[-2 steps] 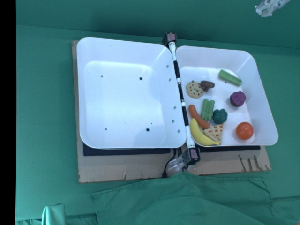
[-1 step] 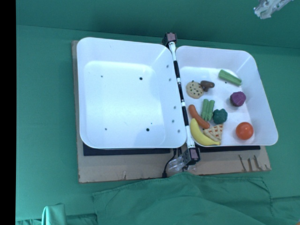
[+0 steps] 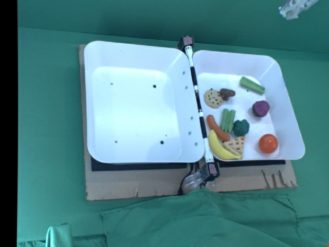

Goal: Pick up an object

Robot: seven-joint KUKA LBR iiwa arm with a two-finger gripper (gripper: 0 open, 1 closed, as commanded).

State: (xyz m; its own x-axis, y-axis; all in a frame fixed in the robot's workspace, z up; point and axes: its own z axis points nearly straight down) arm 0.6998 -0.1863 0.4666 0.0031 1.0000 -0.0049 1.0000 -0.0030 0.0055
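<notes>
Pincer (image 3: 297,4), grip state unclear, high at the top right corner, well apart from right bin (image 3: 288,122).

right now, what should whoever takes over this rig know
Claw: up at the far right corner of the view, well above and beyond the right bin, with nothing seen in it.
Things: all in the right bin. Cookie and mushroom by the divider, cucumber at the back, purple piece, carrot, green stalks, broccoli, banana, waffle wedge, tomato at the front.
Left bin: only small dark specks on its floor.
Done: nothing picked.
Left: come down over the right bin, grasp one item, lift. The tomato and purple piece sit apart from the rest, so likely easiest.
</notes>
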